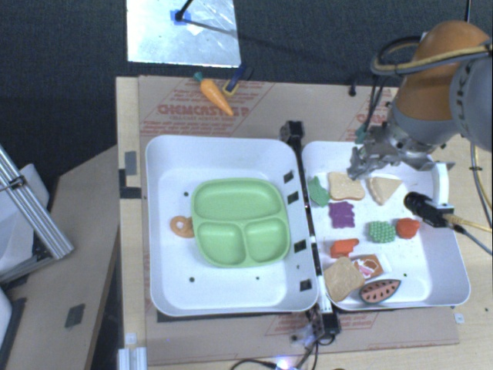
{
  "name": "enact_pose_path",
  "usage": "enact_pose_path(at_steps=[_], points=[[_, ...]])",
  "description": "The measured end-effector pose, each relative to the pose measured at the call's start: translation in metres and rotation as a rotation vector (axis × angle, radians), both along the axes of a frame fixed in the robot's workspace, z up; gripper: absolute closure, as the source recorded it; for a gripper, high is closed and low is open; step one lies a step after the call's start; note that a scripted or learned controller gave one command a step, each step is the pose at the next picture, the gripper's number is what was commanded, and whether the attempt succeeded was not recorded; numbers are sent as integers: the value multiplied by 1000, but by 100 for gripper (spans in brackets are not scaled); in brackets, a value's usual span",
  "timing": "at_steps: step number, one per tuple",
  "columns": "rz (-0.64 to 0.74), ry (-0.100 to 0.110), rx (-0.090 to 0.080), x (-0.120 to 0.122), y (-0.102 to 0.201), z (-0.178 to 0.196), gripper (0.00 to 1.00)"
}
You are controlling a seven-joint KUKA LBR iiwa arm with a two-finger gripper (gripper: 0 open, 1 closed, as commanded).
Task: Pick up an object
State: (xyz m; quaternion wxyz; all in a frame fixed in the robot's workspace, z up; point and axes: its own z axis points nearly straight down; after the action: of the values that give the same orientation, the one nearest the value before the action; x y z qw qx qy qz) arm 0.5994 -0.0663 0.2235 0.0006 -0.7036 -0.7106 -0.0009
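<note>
1. Claw (360, 168) is hanging low in the right bin (454, 284), far end, tips right at the top edge of the toast slice (346, 186). Can't tell if it's clenched or released; nothing is showing between the tips.
2. Just right of claw: pale bread wedge (384, 186). Left & below: green leaf pc (318, 191).
3. Below claw: purple pc (342, 213), then green bumpy pc (381, 231), red pc (407, 227), orange pc (343, 247).
4. Nearest the cam: 2nd bread slice (342, 277), watermelon slice (380, 290).
5. Far left of claw: left bin (166, 206) w/ green divided tray (239, 220), small orange ring (182, 227) touching the tray's left edge.
6. Up & left, outside bins: toy carrot (216, 96) lying on cardboard.
</note>
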Motion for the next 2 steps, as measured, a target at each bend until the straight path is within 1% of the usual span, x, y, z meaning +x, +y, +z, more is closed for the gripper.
enact_pose_path(at_steps=[1, 2], points=[[0, 0, 0, -19, 50, 11, 100], [-1, 1, -1, -39, 91, 11, 100]])
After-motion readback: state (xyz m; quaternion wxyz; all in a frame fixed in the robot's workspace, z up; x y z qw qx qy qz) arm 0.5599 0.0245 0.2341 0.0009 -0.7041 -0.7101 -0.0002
